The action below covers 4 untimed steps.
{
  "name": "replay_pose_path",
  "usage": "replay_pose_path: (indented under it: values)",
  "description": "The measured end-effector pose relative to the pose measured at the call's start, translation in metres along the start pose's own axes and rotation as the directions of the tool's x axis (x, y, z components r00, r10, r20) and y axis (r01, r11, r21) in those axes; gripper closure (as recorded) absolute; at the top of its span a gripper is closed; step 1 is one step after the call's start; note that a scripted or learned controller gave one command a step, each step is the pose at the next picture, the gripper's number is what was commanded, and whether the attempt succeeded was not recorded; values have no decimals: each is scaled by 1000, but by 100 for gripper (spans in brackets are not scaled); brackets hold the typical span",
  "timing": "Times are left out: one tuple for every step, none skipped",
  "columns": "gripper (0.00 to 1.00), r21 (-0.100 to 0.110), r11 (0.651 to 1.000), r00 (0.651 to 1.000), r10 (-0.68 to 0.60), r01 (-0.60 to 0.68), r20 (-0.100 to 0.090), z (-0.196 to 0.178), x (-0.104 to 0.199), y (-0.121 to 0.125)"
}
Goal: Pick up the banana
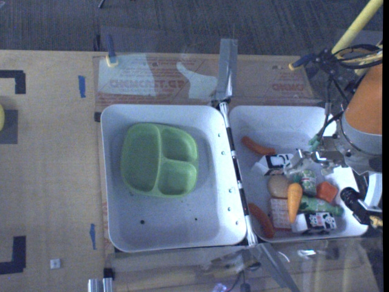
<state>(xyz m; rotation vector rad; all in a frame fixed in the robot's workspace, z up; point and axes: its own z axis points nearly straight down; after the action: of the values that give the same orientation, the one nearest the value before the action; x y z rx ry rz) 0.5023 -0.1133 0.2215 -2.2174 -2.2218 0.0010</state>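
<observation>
While the hand [307, 161] hovers over the right bin's [243, 117] toy food | grip state unclear | green plate [160, 159] in left bin [115, 181]

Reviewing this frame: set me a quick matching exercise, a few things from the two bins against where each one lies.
Things:
1. green divided plate
2. carrot
3. sausage
4. gripper

Places:
A. upper part of the right bin
B. left bin
C. above the pile in the right bin
D. on the pile, pointing towards the right bin's near edge

Pairs: 1-B, 2-D, 3-A, 4-C
</observation>
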Motion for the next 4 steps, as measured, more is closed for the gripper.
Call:
replay_pose_path:
  values:
    - [0,-3,935,935,-355,355,3,88,-37,-22]
    - [0,-3,991,991,136,-136,1,88,6,-21]
    - [0,-3,993,993,118,-118,1,22,11,47]
    - [0,0,995,995,-102,102,0,84,0,4]
